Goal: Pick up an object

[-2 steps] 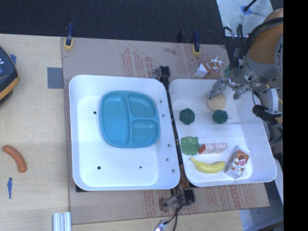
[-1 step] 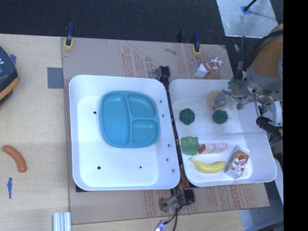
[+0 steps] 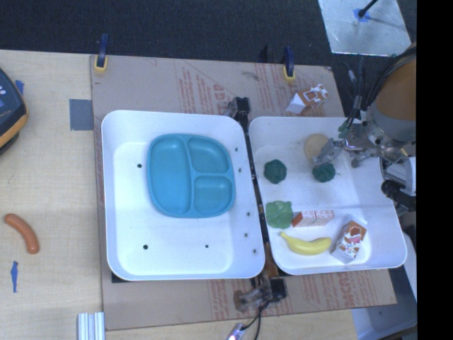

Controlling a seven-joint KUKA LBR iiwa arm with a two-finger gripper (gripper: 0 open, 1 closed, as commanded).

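bench (image 3: 49,183): light wood top with a brown cardboard sheet (image 3: 198,83) clamped over the middle, both bins sit on that

left bin (image 3: 120,261): shallow white plastic, just the blue three-compartment plate (image 3: 191,174) sitting toward its far half

right bin (image 3: 393,253): same white plastic, touching the left one along the middle seam, all the small stuff is in here

arm (image 3: 396,94): grey with the orange band, coming in over the right bin's far right corner

gripper (image 3: 340,147): low over the far side of the right bin, right by the dark green lump (image 3: 324,172). Honestly can't tell how its jaws stand, it's a tangle of grey metal from this angle

progress: I'd say nothing is picked yet. Everything looks like it's resting on the bin floor, so the grab and the lift are both left

likely target: that dark green lump, small, roundish, bumpy, sitting just on the near side of the gripper; a pale tan round thing (image 3: 315,146) is next to it, toward the far edge

other bits, big to small: yellow banana (image 3: 306,244) by the near edge, red and white carton (image 3: 350,241) in the near right corner, light green leafy piece (image 3: 279,214) by the seam, second dark green lump (image 3: 274,171) further along the seam

outside the bins: orange sausage (image 3: 23,232) on the bench's left edge
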